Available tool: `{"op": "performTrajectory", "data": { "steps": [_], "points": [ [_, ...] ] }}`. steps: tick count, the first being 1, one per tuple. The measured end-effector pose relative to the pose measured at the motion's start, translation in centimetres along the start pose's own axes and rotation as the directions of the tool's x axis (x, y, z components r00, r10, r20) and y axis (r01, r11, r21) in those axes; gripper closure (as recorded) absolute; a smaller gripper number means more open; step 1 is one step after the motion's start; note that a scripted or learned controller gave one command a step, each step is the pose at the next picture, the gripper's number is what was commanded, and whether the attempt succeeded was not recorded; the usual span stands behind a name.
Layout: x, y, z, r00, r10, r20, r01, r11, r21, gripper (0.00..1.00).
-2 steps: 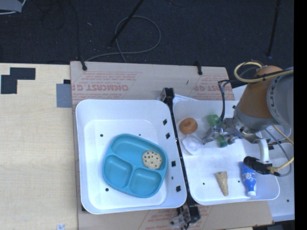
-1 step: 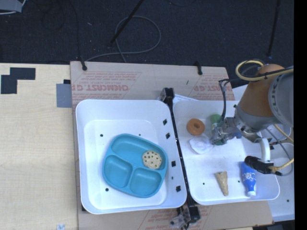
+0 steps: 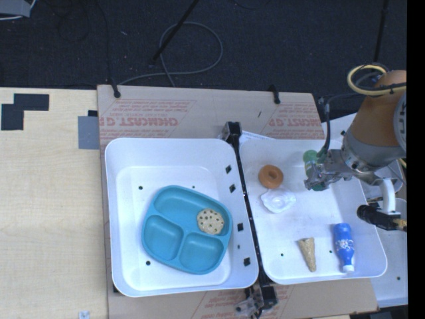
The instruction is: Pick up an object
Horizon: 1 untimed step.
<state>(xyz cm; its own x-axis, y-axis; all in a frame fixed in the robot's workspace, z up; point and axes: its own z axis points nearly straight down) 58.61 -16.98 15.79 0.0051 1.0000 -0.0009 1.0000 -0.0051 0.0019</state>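
The right bin [image 3: 372, 271] holds a brown doughnut [image 3: 271, 175], a small white cup-like object [image 3: 277, 201], a tan cone [image 3: 308, 252] and a blue bottle [image 3: 342, 246]. My gripper [image 3: 317, 179] hangs over the right bin's upper right part, to the right of the doughnut and above the white object. A green thing [image 3: 310, 157] shows just above the gripper. In the left bin [image 3: 126, 158] lies a blue divided tray [image 3: 166, 238] with a cookie [image 3: 210, 221] in one compartment.
A black divider [image 3: 240, 198] runs between the two bins. The arm [image 3: 375, 128] comes in from the right over the right bin's edge. Cardboard [image 3: 172, 115] lies behind the bins, and a wooden bench surface [image 3: 46, 211] spreads to the left.
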Motion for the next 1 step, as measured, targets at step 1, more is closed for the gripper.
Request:
{"op": "performTrajectory", "data": {
  "steps": [1],
  "points": [
    [0.13, -0.33, -6.26, 1.0, -0.006, 0.0, 0.006, 1.0, -0.002, 1.0]
  ]
}}
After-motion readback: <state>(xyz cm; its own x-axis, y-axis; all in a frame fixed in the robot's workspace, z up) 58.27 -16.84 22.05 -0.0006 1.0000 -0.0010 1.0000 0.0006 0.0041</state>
